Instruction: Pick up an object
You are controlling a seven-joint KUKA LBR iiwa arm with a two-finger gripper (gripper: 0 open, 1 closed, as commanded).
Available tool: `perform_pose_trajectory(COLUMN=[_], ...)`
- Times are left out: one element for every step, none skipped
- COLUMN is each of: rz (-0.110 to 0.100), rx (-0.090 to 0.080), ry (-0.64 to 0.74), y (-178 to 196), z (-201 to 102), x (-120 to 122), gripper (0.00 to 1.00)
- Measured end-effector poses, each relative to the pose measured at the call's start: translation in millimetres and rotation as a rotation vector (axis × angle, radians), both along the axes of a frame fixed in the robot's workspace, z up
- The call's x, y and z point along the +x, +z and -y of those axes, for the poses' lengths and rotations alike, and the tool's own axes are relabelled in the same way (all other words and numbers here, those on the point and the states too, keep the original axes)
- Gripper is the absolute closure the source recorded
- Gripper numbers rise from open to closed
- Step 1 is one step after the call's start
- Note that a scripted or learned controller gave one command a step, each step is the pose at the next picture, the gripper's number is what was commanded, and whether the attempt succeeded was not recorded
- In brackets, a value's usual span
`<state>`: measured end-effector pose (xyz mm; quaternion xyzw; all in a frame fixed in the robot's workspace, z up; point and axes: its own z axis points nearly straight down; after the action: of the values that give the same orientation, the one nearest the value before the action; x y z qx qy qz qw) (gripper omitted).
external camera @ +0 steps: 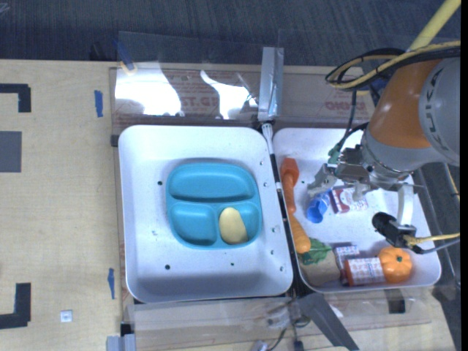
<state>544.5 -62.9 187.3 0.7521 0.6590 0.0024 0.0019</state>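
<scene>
My grey rounded metal arm (pixel 446 115) wears a broad orange band (pixel 402 115); yellow and black cables (pixel 380 64) loop above; pale metal two-finger gripper (pixel 338 189) below.

Robot lab: taped bench (pixel 51 196), white bins (pixel 139 218), cabled arm (pixel 409 115).

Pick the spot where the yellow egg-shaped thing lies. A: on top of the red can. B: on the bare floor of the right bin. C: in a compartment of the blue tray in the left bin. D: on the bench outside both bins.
C: the yellow thing sits in the lower right compartment of the blue tray, which lies in the left bin.
</scene>
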Motion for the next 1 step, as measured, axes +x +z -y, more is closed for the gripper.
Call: perform_pose_trajectory(rz=[-0.007], rx=[-0.001], ry=[0.046], y=[-76.8], z=[31.7], x=[29.8], gripper=[0.00])
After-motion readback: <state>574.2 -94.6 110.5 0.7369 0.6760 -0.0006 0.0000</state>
